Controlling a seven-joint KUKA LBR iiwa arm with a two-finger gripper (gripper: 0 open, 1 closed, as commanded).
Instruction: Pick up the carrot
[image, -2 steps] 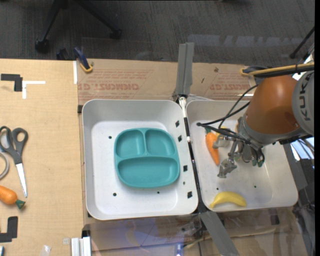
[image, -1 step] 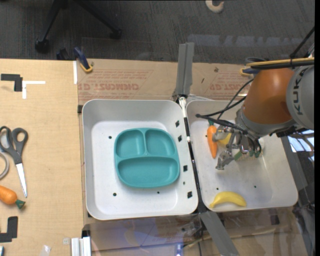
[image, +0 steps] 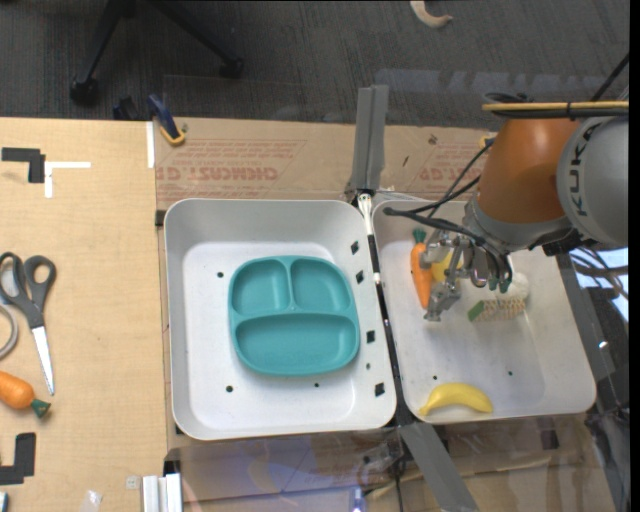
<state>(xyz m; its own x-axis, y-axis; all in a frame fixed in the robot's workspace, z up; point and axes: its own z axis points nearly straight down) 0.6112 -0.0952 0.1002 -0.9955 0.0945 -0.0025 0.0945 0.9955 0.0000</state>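
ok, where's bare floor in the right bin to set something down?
Free: the right bin floor between the brush and the banana, and right of the banana toward the far wall. Crowded: the top-left corner, where the carrot lies along the left wall with the gripper over it.

Two white bins sit side by side: the left bin (image: 185, 330) and the right bin (image: 560, 385). One teal divided plate (image: 294, 315) lies in the middle of the left bin. The right bin has one carrot (image: 421, 275) near its left edge, one banana (image: 457, 400) near its front edge, and one brush (image: 500, 307). On the bench (image: 90, 300), near its left edge, are one pair of scissors (image: 30, 310) and a second carrot (image: 17, 392).
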